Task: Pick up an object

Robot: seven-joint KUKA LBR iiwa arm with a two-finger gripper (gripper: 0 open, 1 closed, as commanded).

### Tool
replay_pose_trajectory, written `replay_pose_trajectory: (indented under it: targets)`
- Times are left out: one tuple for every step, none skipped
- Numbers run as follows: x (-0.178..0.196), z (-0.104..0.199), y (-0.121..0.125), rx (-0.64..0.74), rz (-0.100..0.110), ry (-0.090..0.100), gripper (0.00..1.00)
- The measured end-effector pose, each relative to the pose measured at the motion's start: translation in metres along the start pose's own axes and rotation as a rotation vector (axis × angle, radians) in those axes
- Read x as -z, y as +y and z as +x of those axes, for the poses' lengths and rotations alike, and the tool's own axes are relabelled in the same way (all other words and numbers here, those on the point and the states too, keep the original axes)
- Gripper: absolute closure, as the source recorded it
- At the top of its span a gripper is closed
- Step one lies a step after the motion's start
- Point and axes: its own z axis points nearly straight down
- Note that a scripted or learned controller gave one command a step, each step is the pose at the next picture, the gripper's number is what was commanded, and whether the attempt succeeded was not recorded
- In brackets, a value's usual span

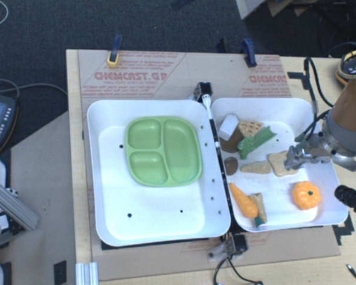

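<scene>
The right white bin [267,104] holds several toy foods. A tan toast slice [277,163] lies near its middle right, and my gripper [295,158] hangs low just at that slice's right edge, reaching in from the right. An orange pumpkin [305,195] sits below the gripper. A carrot [243,200] lies at the bin's front left, and a green leafy piece [257,141] lies left of the gripper, by a waffle cracker [250,127]. Nothing shows as lifted off the bin floor.
The left bin [154,215] bears a green divided plate [164,151]. In the right bin there are also a white block [228,124], a brown piece [231,142], a small brown oval [231,165] and a tan oval [256,168]. Cables run along the right.
</scene>
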Motion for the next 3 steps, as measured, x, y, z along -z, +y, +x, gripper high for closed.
replay_pose_trajectory:
  targets:
    - [0.022, 0.0, 0.001, 0.0, 0.002, 0.0, 1.0]
    - [0.023, 0.031, 0.057, 0.004, 0.001, 0.001, 1.0]
    - [0.011, 0.061, 0.101, 0.004, 0.002, 0.002, 1.0]
